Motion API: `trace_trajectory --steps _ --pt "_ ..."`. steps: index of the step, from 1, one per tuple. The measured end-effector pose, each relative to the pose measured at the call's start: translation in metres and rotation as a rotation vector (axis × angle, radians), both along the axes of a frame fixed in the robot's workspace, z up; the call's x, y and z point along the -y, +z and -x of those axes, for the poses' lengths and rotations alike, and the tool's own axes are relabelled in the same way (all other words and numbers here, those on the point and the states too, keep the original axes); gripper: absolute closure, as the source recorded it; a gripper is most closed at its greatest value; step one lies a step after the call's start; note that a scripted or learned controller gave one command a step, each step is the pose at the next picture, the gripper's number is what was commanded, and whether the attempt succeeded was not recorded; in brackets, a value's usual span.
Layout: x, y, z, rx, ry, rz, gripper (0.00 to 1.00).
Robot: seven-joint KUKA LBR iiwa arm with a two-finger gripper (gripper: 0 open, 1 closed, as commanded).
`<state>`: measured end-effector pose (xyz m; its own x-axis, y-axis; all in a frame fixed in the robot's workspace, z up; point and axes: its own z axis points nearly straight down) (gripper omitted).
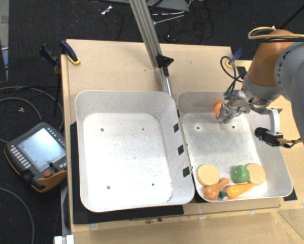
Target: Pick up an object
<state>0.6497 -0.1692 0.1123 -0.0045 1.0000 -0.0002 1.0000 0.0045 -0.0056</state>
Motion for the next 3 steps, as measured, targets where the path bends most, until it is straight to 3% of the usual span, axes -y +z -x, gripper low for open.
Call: trace_trajectory --steps 1,3 --pt "0.002 0.060 0.007 0.012 -0.005 0.002 1.00" --pt "-0.005 0.161 0.008 0.013 -0.001 0.002 1.00"
